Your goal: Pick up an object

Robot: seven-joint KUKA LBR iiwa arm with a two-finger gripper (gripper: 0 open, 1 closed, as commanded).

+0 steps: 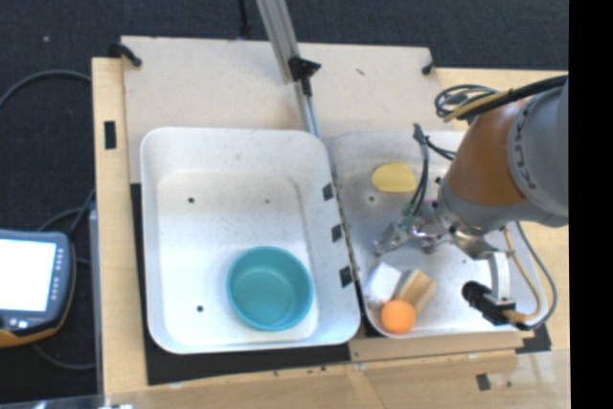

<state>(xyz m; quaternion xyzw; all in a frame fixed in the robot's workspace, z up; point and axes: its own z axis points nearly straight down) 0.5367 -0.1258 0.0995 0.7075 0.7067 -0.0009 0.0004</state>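
Orange ball (pixel 398 316), tan block (pixel 415 287) and yellow piece (pixel 393 177) share right bin (pixel 356 170); teal bowl (pixel 270 287) left; finger state unclear.

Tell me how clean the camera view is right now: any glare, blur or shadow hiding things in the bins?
Camera view: lighting is even and soft, with no strong glare on the white bins; the teal bowl and orange ball read clearly, the yellow object is somewhat soft-edged, and the gripper is small and blurry under the arm, so its fine detail is lost.
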